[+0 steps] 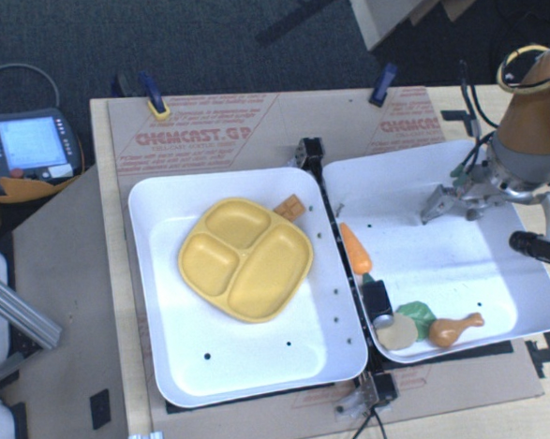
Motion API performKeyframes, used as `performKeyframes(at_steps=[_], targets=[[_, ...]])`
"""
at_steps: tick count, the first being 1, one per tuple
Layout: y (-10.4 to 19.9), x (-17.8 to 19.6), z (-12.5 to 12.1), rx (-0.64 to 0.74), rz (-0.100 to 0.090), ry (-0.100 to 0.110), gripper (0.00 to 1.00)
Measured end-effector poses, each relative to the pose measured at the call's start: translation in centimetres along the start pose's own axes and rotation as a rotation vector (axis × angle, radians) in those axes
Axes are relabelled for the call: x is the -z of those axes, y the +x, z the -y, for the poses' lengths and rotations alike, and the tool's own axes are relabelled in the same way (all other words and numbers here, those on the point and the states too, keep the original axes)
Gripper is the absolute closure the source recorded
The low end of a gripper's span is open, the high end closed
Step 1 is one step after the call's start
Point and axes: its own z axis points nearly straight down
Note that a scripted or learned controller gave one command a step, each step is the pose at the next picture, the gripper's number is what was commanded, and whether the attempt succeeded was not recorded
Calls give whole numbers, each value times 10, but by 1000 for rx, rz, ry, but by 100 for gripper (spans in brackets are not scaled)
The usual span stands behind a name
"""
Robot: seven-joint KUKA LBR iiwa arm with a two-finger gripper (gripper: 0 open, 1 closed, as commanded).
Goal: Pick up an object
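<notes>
Gripper (443,202) sits over the upper part of the right bin (535,313); its fingers are small and blurred, so open or closed cannot be determined. Nothing is visible between them. The arm is cut off at the frame's right edge. Carrot (355,248) lies well left of the gripper along the bin's left wall. Drumstick (454,327), green item (419,313) and a black block (376,300) lie near the front corner. Yellow divided plate (247,259) occupies the left bin (172,352).
</notes>
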Motion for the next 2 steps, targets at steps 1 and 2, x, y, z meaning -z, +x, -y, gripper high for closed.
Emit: performKeyframes(at_steps=[1,2], targets=[[-5,9,0,1,18,-9,100],[-11,58,-9,-5,15,4,100]])
